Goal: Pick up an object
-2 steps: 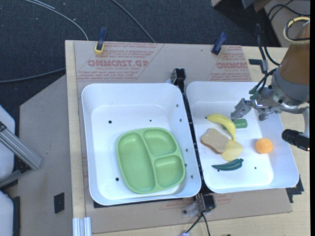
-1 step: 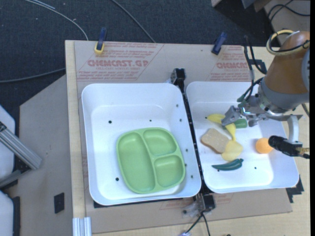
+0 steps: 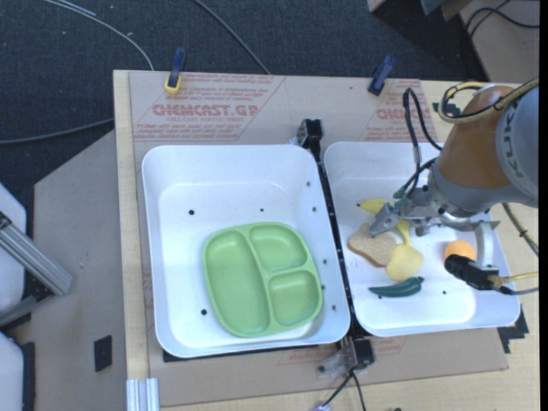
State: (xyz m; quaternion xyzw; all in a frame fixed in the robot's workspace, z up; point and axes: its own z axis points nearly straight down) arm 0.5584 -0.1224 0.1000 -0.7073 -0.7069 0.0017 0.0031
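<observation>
Gripper low in right bin, right at toast slice by banana; can't tell jaw state. Reach step; next needs a clean close, then lift.

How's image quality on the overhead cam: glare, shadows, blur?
Camera view: lighting is even and soft; the white bins are bright but keep their edges, no hard glare. The green tray is sharp with a faint shadow. The arm casts a soft shadow over the right bin, so the gripper and the food under it are hard to separate. Mild softness overall.
</observation>
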